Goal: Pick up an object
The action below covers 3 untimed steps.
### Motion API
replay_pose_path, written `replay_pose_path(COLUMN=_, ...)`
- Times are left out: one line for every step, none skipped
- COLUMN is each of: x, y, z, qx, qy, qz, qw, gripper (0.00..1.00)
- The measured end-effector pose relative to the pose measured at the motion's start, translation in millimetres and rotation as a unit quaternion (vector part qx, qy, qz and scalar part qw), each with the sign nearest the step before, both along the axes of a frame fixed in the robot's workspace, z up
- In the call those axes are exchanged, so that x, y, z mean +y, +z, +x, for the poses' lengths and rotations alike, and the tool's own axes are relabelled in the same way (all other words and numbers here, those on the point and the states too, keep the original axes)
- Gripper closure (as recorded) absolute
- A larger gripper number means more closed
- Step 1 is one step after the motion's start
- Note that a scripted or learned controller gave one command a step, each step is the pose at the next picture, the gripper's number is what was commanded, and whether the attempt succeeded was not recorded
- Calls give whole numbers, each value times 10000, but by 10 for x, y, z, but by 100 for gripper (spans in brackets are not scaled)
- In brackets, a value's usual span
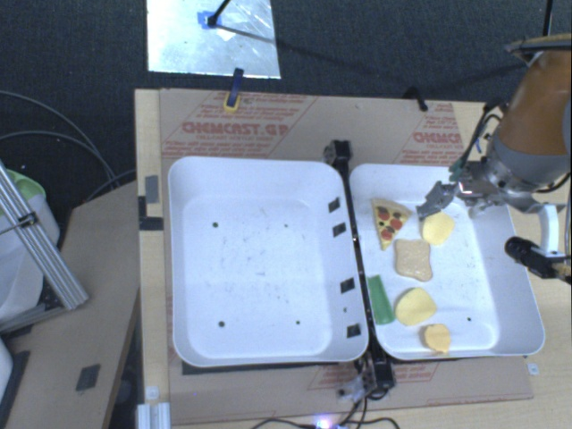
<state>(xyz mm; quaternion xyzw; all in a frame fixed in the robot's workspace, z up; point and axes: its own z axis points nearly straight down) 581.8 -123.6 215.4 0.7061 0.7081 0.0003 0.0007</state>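
From above, the gripper (437, 199) hangs low over the right bin (514, 324), just beside a rounded yellow piece (438, 230); whether its fingers are apart or together I cannot tell. A triangular pizza slice (389, 221), a flat tan slab (413, 260), a green strip (380, 299) and two smooth yellow lumps (416, 307) lie nearer. The glossy left bin (192, 181) sits alongside.

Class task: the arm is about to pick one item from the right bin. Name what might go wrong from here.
1. The gripper hangs between the pizza slice and a yellow piece, so it may nudge one while going for the other.
2. The beige slice lies flat and close to them, so it may be hard to grip.
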Motion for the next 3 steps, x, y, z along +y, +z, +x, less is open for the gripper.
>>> replay_pose_path(x=121, y=-1358, z=158, qx=7, qy=13, qz=16, qw=10000, gripper=0)
replay_pose_path(x=304, y=-1316, z=-1004, qx=51, qy=-23, qz=19, qw=10000, gripper=0)
replay_pose_path(x=1, y=-1307, z=-578, qx=-17, qy=-12, qz=-7, qw=10000, gripper=0)
